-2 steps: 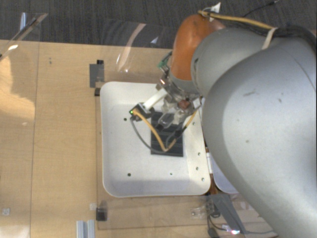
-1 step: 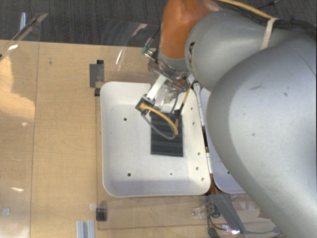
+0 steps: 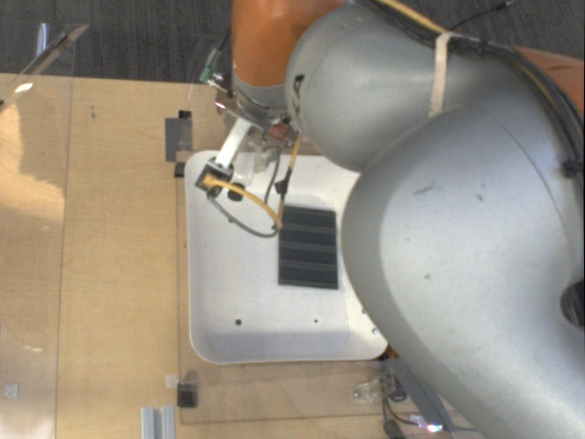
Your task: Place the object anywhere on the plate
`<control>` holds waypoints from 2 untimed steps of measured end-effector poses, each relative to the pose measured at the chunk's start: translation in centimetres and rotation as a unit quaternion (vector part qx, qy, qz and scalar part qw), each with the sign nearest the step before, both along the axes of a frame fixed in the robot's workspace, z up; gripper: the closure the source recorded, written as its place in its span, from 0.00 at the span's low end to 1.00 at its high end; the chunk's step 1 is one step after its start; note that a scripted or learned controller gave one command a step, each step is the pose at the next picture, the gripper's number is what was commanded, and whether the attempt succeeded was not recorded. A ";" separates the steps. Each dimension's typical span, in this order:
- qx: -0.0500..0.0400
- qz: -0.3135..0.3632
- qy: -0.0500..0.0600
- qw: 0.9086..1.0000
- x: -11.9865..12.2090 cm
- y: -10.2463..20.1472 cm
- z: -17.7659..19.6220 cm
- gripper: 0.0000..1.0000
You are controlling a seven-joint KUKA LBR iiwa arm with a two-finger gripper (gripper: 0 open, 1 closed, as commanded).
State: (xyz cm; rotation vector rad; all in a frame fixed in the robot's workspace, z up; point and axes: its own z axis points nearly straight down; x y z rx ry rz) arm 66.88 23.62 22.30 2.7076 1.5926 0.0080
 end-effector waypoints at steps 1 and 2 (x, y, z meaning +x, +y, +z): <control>0.001 0.004 -0.002 1.000 0.0 0.2 1.1 1.00; 0.001 0.007 -0.004 1.000 0.1 0.4 2.2 1.00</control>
